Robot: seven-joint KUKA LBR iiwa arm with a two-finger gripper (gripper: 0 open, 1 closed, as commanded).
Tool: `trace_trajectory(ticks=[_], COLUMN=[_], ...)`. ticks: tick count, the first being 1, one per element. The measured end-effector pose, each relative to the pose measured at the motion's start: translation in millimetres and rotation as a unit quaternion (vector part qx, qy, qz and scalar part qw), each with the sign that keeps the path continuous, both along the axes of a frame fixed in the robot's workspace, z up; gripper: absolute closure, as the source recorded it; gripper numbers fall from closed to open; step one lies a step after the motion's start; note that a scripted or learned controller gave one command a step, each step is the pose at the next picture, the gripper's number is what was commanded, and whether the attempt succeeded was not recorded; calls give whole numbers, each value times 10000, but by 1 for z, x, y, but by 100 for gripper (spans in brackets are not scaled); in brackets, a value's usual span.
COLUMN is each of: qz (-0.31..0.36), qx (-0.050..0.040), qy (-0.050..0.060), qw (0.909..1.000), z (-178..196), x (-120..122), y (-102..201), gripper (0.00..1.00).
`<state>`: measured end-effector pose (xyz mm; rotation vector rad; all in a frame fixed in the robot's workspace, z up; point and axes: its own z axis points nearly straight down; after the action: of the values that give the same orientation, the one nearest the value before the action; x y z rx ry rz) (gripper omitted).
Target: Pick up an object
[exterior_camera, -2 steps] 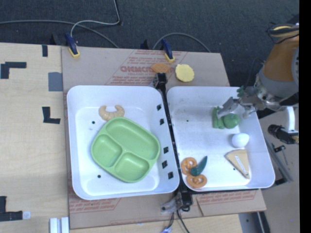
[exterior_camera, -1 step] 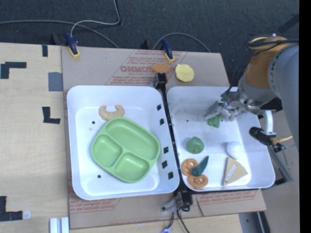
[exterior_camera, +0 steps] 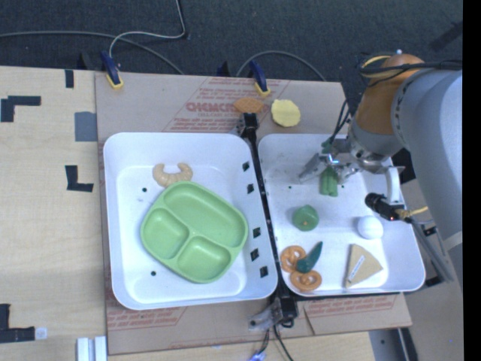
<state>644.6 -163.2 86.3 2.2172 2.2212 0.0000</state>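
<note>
I see gripper point(exterior_camera: 328, 168) low over upper part of right bin point(exterior_camera: 418, 277), arm entering from right. Fingers narrow, green pickle-shaped piece point(exterior_camera: 328, 182) between them, hanging below tips. I read that as a hold; whether piece touches bin floor, can't tell.

Same bin: green ball point(exterior_camera: 305, 217) near centre, white ball point(exterior_camera: 369, 226) to right, cheese wedge point(exterior_camera: 362, 266) bottom right, two pretzels point(exterior_camera: 300, 268) with dark green piece point(exterior_camera: 312, 254) lying across them at bottom left.

Left bin point(exterior_camera: 120, 153): green divided plate point(exterior_camera: 195, 231), tan curved pastry point(exterior_camera: 172, 174) just above it. Yellow disc point(exterior_camera: 285, 113) on cardboard behind bins.
</note>
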Motion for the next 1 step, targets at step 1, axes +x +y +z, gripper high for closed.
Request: trace_trajectory(ticks=[1], qz=[9], qx=[-12], qy=[-9], qw=[10000], z=[10], x=[0], y=[0], gripper=[100])
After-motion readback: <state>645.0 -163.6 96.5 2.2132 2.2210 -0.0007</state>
